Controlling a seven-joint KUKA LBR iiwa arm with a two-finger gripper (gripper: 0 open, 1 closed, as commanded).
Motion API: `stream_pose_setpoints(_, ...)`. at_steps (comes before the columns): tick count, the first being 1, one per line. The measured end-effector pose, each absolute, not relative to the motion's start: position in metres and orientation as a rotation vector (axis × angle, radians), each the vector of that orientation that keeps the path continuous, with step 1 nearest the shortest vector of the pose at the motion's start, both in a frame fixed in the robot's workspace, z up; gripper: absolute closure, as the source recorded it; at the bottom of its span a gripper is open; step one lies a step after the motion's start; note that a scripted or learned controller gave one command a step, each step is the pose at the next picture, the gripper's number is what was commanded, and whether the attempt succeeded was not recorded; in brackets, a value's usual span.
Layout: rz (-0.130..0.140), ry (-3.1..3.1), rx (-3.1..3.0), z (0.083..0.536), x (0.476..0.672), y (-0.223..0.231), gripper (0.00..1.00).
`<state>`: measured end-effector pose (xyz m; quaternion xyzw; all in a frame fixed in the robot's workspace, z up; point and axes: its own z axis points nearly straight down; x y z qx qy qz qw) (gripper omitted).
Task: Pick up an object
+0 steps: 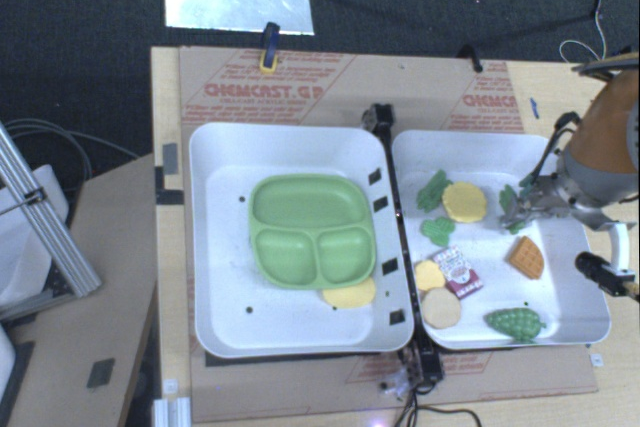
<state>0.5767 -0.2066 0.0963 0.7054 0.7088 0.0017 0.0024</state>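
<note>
Left shallow white plastic bin [215,245]: holds a pale green three-compartment plastic tray [310,230], stiff and broad, with a flat yellow disc [350,294] showing from under its near edge. Right shallow white plastic bin [590,300]: holds small toy foods, likely light, rigid and smooth. These are a round yellow piece [465,203], a dark green knobbly oval [516,322], a tan round biscuit-like disc [441,308], an orange waffle-like wedge [526,257], a red-and-white packet [457,272], and two leafy green pieces [433,190] [437,231]. The grey two-finger gripper [515,208] is low at the bin's right side, over a small green piece [509,198]. Whether its fingers stand apart or closed cannot be told. Suggested hold: across the narrow sides.
</note>
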Motion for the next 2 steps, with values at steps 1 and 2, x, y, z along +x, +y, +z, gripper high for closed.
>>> stream_pose_setpoints(1,0.013,2.219,2.203,0.21,0.614,-0.198,1.0)
stream_pose_setpoints(2,0.003,2.236,2.212,0.191,0.588,-0.11,1.0)
